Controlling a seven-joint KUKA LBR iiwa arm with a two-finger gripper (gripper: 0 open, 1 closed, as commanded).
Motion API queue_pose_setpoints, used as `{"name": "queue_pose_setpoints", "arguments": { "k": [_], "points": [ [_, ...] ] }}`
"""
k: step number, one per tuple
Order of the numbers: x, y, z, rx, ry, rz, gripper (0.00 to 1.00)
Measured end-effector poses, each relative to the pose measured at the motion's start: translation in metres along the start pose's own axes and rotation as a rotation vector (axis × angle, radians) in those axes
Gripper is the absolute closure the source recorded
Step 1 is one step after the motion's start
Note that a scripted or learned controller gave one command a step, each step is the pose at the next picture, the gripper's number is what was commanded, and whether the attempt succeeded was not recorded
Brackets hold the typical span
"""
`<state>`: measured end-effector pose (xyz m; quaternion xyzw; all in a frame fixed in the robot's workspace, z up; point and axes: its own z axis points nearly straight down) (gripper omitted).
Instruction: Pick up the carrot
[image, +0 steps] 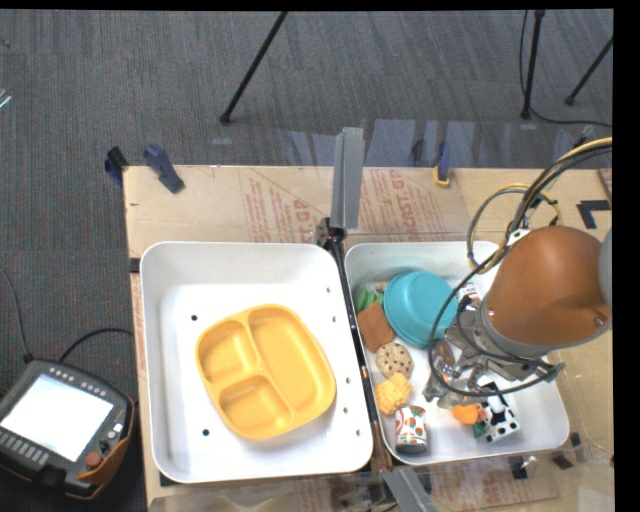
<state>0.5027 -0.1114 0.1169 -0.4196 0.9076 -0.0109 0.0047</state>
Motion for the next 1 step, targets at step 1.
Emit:
{"name": "queue_pose_setpoints", "arguments": {
  "k": [1],
  "points": [
    [-0.0043, -0.0202, -0.0582, -0.021, -0.005, 0.044, 1.00]
  ]
}}
